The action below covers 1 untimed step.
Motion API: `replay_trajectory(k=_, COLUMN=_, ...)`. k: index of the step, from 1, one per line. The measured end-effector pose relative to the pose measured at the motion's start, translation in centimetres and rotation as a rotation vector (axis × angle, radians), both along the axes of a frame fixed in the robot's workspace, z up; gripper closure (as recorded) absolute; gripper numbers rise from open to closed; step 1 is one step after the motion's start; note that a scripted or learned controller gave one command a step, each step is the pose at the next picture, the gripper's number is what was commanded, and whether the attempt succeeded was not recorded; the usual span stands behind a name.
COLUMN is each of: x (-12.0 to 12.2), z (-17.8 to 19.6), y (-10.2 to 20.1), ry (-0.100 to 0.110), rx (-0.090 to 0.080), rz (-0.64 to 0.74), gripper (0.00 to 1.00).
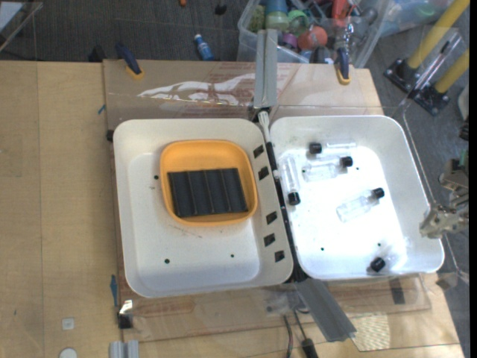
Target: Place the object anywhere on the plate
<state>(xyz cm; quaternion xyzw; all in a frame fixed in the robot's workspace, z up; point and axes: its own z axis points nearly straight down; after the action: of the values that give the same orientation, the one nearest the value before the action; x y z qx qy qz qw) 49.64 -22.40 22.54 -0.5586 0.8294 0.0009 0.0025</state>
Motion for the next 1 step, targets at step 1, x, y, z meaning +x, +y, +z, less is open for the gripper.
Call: replay_trajectory(k=1, x=5.13, z=5.67, y=0.02, ry=-0.003, rx=-0.002, rz=-0.010, gripper=1.00)
